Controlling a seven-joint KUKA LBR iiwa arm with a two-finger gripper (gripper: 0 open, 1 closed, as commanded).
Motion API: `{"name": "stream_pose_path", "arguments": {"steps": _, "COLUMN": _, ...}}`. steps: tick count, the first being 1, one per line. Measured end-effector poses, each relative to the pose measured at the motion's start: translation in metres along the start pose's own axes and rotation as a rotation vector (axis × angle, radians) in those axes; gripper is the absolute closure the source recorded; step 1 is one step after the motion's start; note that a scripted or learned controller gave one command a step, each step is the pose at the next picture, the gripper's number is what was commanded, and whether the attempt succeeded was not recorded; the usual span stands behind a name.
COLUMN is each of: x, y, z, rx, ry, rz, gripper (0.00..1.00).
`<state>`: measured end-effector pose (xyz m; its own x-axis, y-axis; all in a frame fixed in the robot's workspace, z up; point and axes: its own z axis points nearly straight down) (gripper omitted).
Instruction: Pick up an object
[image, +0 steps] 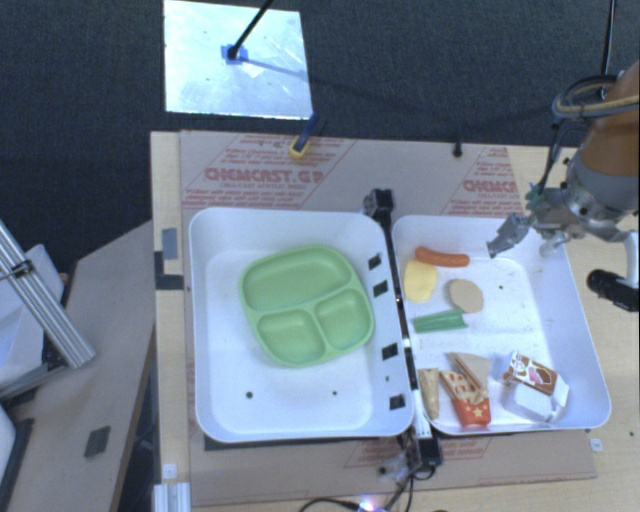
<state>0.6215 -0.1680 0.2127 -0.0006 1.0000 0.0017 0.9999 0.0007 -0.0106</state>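
Camera view, looking down: I see the gripper (520, 233) hanging above the far edge of the right bin (578, 330), with the grey wrist and orange band behind it at the right side. From this angle I cannot tell how its tips stand, and nothing shows between them. It is above the bin's far rim, clear of the food items.

Right bin contents, from the gripper outward: an orange hot dog sausage (442, 258) lies nearest, along the far side. Just in front of it sit a yellow potato-like piece (420, 282) and a tan round cookie (465, 295), side by side and slightly apart. A green bean pod (439, 321) lies below those two. At the near edge I note a tan cone-shaped piece (429, 391) by the divider, a pizza slice (462, 383) overlapping a red fries carton (474, 408), and a white-and-red milk carton (531, 385) lying on its side toward the near right corner.

Left bin (225, 400) holds one thing: a green divided plate (305, 303) with three compartments, roughly central, nothing in its compartments.

Both bins rest on a brown protective sheet (262, 172) printed in red.
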Motion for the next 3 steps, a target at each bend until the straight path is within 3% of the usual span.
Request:
{"name": "stream_pose_path", "arguments": {"steps": 1, "x": 0.0, "y": 0.003, "z": -0.007, "rx": -0.012, "ry": -0.002, "rz": -0.003, "gripper": 0.0}}
{"name": "stream_pose_path", "arguments": {"steps": 3, "x": 0.002, "y": -0.004, "z": 0.094, "rx": -0.009, "ry": -0.001, "rz": -0.002, "gripper": 0.0}}
